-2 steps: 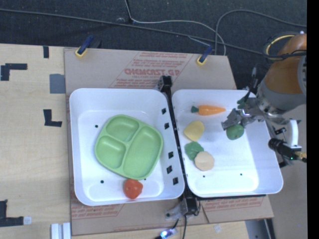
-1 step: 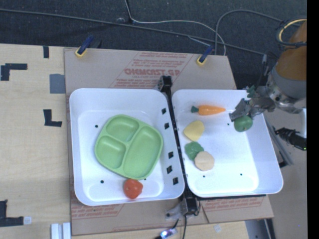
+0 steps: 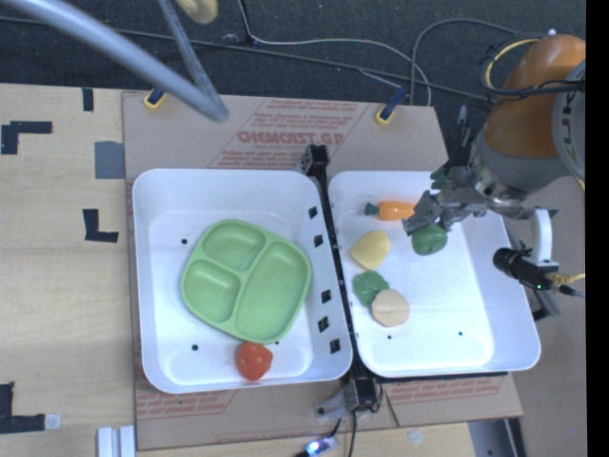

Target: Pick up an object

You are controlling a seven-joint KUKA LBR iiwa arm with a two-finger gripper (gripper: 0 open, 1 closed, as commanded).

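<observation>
right bin (image 3: pixel 495 346): near half free | far-left crowded: carrot (image 3: pixel 395 210), lemon (image 3: pixel 371 249)

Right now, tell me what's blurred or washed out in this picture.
Camera view: the grey pole crossing the top left is soft and out of focus; the white bins' floors look bright and nearly featureless; the green plate and tomato stay reasonably sharp.

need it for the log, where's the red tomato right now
The red tomato lies in the left bin, at its near edge just below the green plate.

Fixed overhead camera, slanting down on both bins (image 3: pixel 152 255)
</observation>
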